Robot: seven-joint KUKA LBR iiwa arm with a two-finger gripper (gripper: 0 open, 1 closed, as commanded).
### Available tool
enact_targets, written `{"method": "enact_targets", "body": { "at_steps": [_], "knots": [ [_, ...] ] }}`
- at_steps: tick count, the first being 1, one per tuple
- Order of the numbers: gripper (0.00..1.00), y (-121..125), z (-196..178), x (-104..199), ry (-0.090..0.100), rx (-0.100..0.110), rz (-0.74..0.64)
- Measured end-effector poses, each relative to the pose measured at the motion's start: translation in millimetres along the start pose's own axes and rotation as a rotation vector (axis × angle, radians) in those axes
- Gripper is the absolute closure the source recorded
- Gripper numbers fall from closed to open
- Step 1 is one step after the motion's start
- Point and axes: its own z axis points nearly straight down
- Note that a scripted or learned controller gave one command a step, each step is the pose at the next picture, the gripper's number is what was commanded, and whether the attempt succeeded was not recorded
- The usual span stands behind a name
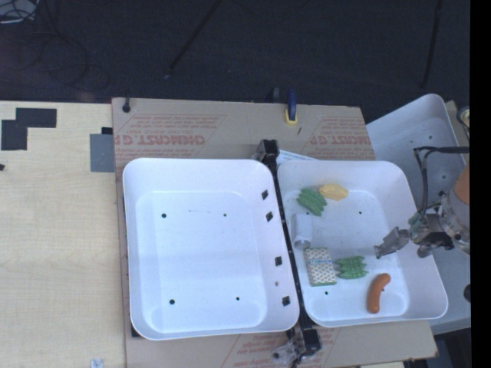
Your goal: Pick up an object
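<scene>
The right bin [418, 198] holds several small objects. Toward its back lie a green pod [311, 200] and a yellow piece [334, 192]. A pale cylinder [301, 230] rests beside the divider, with a green-dotted packet [320, 267] in front of it. A second green pod [351, 267] touches the packet's right side. An orange sausage [377, 292] lies near the front right corner. My gripper [403, 248] hangs over the bin's right side, above and right of the sausage. It stands open, with nothing between its fingers [386, 246].
The left bin [138, 205] adjoins the right one along a black clipped divider [278, 236]. Both sit on a brown cardboard sheet [192, 133]. A grey-white panel [406, 133] lies behind the arm at the right.
</scene>
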Motion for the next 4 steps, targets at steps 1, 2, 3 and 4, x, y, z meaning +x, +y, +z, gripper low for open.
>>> {"method": "enact_targets", "body": {
  "at_steps": [1,2,3,4],
  "knots": [
    [0.0,-8,119,33,-0.001,-0.003,-0.001],
    [0.0,43,-30,28,-0.006,-0.019,-0.004],
    [0.0,79,57,-18,-0.001,0.003,0.001],
    [0.0,96,118,-15,0.0,0.0,-0.005]
  ]
}}
